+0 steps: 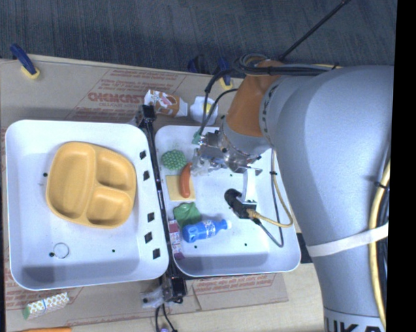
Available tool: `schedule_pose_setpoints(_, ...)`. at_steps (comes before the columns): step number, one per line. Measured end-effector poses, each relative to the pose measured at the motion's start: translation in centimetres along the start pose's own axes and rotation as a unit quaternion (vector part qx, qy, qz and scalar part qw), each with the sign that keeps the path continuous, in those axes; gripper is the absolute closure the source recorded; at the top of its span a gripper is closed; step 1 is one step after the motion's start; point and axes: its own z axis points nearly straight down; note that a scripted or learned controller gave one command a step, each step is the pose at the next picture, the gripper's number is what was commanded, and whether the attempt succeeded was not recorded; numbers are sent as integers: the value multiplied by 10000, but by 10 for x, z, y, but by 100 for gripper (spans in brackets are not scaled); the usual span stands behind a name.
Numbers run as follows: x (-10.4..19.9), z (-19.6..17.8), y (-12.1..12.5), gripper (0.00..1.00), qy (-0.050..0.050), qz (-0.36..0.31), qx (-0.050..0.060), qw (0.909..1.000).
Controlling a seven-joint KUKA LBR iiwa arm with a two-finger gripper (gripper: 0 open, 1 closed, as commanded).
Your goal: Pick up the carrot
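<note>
Grey arm (pixel 331 152) above short orange carrot (pixel 186 179), upright on yellow card (pixel 174 188)

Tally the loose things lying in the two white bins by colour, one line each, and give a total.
Yellow: 2, the divided tray and the flat yellow piece
Orange: 1, the carrot
Green: 2, the round dotted piece and the darker green piece
Blue: 1, the bottle
Total: 6

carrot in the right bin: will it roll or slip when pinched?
The carrot looks like a smooth, rounded toy, so it may slip under a narrow pinch. Its long tapered shape suggests it could roll sideways if nudged. It lies partly on a flat yellow piece, which might shift beneath it. The hand sits close beside it.
</note>
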Motion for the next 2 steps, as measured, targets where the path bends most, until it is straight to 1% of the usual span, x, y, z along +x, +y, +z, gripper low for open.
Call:
schedule_pose_setpoints(1,94,-84,-26,100,-16,214,43,9998)
schedule_pose_setpoints(2,72,-173,-57,100,-24,821,40,9966)
